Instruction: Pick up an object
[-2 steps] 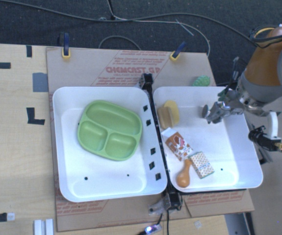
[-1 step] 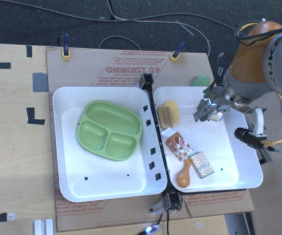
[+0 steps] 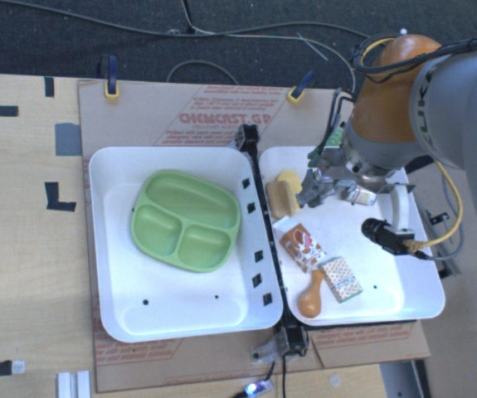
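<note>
In the right bin point(image 3: 412, 293) lie the things to pick from: a tan, bread-like piece point(image 3: 281, 196) with a yellow piece point(image 3: 289, 178) touching its upper end, both close to the divider between the bins; below them a red and white packet point(image 3: 302, 246); just beside that a small patterned box point(image 3: 341, 278); and an orange, pear-shaped piece point(image 3: 311, 295) nearest the front rim, touching the box's left side. The gripper point(image 3: 319, 186) hangs just to the right of the tan and yellow pieces, over the upper part of this bin, and nothing sits between its parts that I can see. The grey arm point(image 3: 450, 98) with its orange band point(image 3: 387, 89) comes in from the right above it. The left bin point(image 3: 109, 288) holds a green sectioned tray point(image 3: 187, 220), lying flat and slightly turned. Both bins rest on a cardboard sheet point(image 3: 213, 118) on the wooden bench point(image 3: 22, 255).
</note>
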